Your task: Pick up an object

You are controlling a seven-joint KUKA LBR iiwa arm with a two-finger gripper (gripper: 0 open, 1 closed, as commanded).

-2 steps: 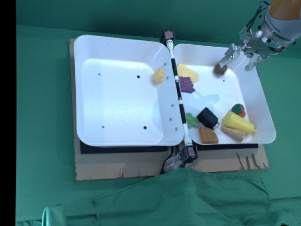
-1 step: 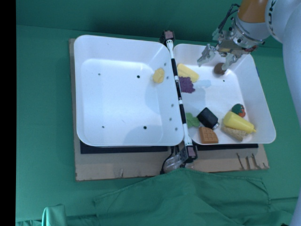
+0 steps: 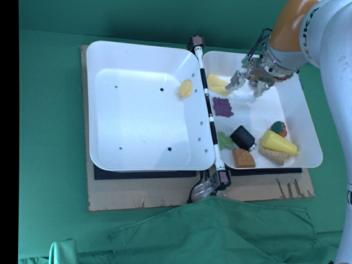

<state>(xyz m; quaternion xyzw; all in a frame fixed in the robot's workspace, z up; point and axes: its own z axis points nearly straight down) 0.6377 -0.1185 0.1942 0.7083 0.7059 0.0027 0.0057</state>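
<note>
Objects crowd the right bin [image 3: 308, 114]; the gripper [image 3: 248, 86], jaws spread wide and empty, hovers beside the yellow piece [image 3: 216, 84] at upper centre, and could nudge it aside.

Left of the divider rod [image 3: 209, 110] lies the left bin [image 3: 110, 59] — right of it, the right bin [image 3: 308, 120], holding grapes [image 3: 223, 106] just beside the rod.

No text, label, brand, number or sign can be read anywhere on the bench. The two white bins, the toy foods lying in them and the cardboard sheet under them show plain surfaces with no lettering. The striped bar between the bins bears only black and white bands, not characters
</note>
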